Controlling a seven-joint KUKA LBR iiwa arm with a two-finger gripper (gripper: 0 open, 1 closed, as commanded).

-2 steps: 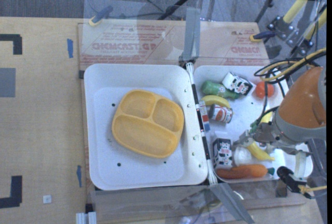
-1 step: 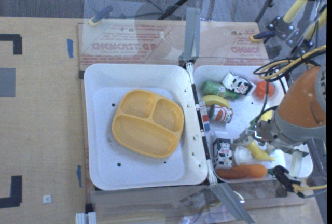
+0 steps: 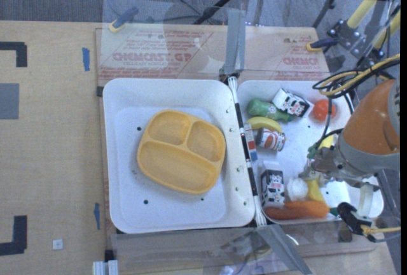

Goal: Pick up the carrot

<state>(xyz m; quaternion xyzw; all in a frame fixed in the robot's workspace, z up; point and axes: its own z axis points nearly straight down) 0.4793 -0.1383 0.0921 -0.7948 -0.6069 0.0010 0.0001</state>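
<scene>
Carrot (image 3: 297, 209) lies along the right bin's (image 3: 275, 90) near wall, beside a small carton (image 3: 273, 187). Claw (image 3: 316, 169) hovers just behind it; grip state cannot be told. Approach step; next, drop and close. Tomato (image 3: 322, 109) far back.

My grey arm with its orange band (image 3: 375, 130) is running off the right edge and covering much of the right-hand shallow white bin (image 3: 254, 92). My gripper (image 3: 316, 169) is sitting too small and blurred to read. The small yellow item (image 3: 314, 191) is staying half hidden beneath it.
</scene>
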